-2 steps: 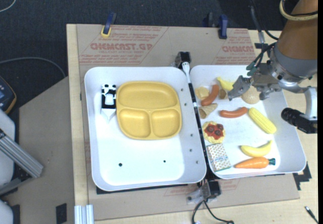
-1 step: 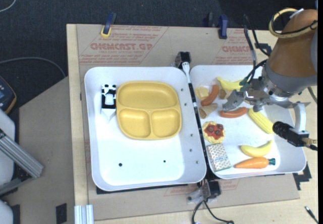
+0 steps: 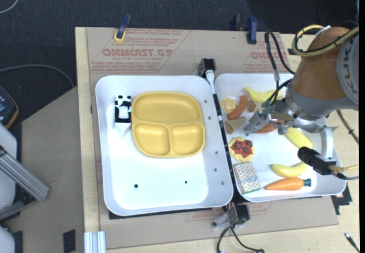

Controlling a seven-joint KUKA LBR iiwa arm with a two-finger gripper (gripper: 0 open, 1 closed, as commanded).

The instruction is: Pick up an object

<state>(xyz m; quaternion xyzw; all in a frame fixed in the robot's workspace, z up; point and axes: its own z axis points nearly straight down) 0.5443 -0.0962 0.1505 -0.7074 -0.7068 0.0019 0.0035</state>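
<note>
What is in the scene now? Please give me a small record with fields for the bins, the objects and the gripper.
left bin: holds a yellow divided tray and a small black-and-white item beside it
right bin: holds toy food
toy food: carrot, banana, pizza slice, patterned square piece, sausage, and others
gripper: low over the right bin's upper part, among the food
gripper state: cannot tell
arm: reaches in from the right
</note>
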